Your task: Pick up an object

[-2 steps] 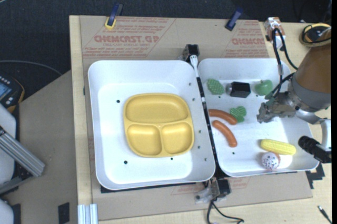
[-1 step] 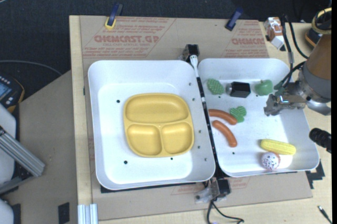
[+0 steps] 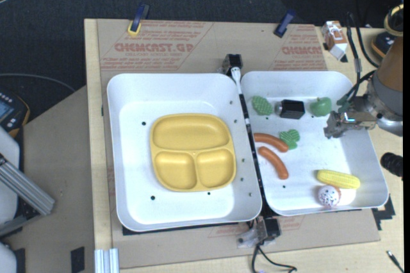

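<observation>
The right bin point(image 3: 306, 76) holds several toy foods. A green leafy piece point(image 3: 261, 104), a black block point(image 3: 292, 109) and a green pepper point(image 3: 321, 106) lie in a row at its back. Two orange sausages point(image 3: 271, 141) point(image 3: 274, 162) lie near its left wall, with a small green piece point(image 3: 290, 137) beside the upper one. A yellow corn cob point(image 3: 337, 179) and a white speckled ball point(image 3: 329, 196) rest at the front right. My gripper point(image 3: 334, 128) hangs over the bin's right side, just below and right of the green pepper, above bare floor.
The left bin point(image 3: 128, 137) holds a yellow divided plate point(image 3: 192, 151). A black clamp point(image 3: 232, 63) sits where the bins meet at the back. Cables and a small box point(image 3: 335, 38) lie behind the right bin. Blue clips point(image 3: 137, 19) pin the cardboard.
</observation>
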Controlling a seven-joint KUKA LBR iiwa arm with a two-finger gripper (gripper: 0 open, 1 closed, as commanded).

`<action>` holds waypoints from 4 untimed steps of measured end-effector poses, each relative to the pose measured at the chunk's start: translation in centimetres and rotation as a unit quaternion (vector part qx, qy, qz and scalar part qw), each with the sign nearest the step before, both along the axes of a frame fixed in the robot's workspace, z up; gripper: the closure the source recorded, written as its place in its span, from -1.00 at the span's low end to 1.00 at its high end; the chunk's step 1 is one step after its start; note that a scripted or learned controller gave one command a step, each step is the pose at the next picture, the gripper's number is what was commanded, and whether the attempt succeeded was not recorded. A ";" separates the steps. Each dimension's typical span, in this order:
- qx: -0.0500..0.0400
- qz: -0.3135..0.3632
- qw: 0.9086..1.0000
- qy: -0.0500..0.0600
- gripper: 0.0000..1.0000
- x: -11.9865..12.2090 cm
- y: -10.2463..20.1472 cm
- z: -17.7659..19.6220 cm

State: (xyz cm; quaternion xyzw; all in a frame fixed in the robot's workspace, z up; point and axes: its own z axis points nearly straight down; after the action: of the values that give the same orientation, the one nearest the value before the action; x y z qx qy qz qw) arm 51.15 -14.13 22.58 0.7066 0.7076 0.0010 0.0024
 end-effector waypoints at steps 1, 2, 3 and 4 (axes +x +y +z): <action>0.002 0.002 1.000 0.003 1.00 1.3 5.3 -0.8; 0.002 0.002 1.000 0.001 1.00 2.1 9.8 -0.5; 0.002 0.003 1.000 0.001 1.00 1.9 16.1 0.2; 0.001 -0.002 1.000 0.003 1.00 1.8 13.7 -0.6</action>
State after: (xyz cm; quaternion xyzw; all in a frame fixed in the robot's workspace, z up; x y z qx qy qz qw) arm 52.91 -0.43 22.02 0.7079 0.7063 -0.0008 -0.0006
